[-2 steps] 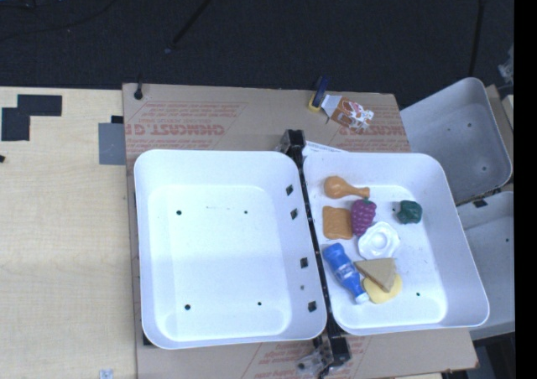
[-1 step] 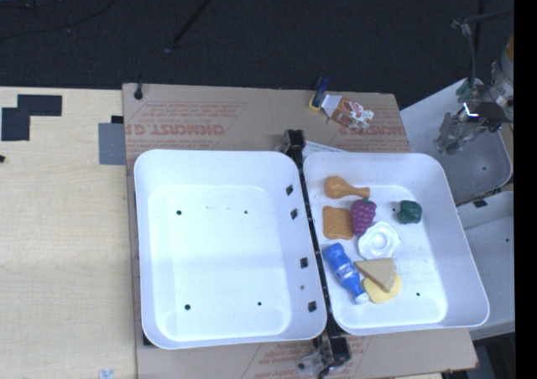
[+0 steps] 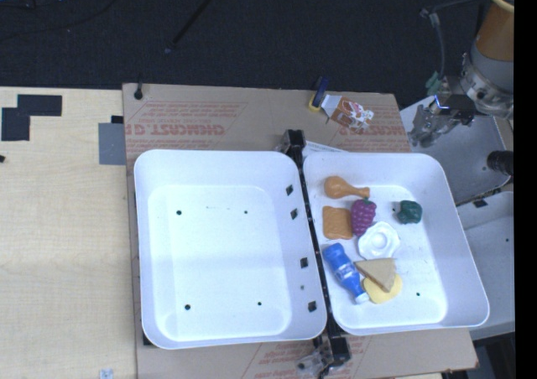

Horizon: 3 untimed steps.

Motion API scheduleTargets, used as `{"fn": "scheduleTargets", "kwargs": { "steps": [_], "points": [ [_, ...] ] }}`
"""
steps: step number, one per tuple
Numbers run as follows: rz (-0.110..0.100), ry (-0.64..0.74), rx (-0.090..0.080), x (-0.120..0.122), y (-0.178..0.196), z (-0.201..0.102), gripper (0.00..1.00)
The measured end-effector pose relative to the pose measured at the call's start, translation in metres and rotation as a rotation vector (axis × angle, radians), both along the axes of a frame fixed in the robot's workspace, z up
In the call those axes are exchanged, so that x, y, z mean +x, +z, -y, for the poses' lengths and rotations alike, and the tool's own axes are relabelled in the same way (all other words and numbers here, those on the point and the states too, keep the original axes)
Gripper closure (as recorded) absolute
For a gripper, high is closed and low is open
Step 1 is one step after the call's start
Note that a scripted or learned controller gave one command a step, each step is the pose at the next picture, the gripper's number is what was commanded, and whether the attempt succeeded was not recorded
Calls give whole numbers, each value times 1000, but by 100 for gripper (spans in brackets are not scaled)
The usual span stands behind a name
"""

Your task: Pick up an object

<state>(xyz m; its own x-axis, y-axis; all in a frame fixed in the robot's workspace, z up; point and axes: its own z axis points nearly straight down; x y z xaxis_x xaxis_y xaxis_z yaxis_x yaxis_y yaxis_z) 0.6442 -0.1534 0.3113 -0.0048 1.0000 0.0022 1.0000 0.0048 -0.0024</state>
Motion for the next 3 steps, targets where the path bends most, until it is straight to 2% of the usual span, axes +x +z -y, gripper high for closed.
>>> {"fn": "scheduleTargets", "kwargs": {
  "steps": [1, 2, 3],
  "points": [
    [7, 0, -2, 1, 62, -50, 100],
    [18, -2, -6, 0, 217, -47, 100],
    [-5, -9, -3, -1, 175, 18, 100]
  ]
}}
